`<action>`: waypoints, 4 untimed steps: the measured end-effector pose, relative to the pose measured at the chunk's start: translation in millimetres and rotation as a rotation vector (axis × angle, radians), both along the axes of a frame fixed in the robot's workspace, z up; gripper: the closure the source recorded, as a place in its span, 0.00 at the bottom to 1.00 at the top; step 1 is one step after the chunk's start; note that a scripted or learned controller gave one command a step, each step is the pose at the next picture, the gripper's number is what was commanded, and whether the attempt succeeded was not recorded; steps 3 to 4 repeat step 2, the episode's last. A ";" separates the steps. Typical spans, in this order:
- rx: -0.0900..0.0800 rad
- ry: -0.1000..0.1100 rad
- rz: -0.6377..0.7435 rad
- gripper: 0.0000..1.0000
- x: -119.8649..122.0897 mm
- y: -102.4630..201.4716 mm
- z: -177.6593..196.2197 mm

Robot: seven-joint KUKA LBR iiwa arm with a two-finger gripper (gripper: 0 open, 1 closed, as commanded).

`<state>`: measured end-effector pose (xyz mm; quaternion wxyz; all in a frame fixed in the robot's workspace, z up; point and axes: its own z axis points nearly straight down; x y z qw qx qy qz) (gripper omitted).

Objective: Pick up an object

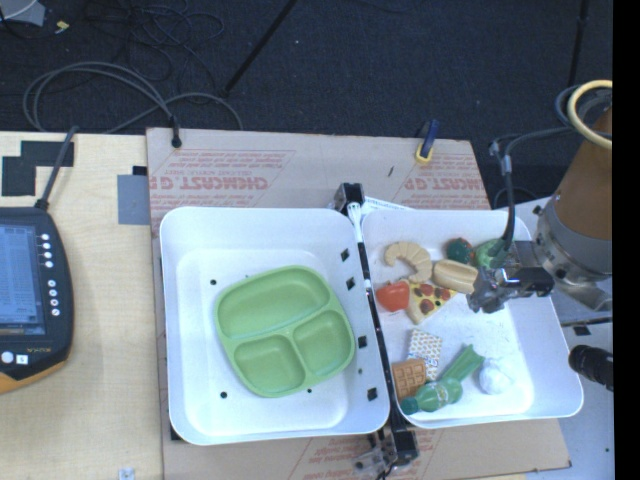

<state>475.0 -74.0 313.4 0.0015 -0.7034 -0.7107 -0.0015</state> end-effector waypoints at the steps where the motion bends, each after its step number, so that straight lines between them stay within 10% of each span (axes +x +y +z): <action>1: -0.003 0.000 -0.004 1.00 1.6 51.6 33.1; 2: -0.003 0.007 -0.002 1.00 0.4 134.0 21.9; 4: -0.003 0.007 -0.002 1.00 0.4 134.0 21.9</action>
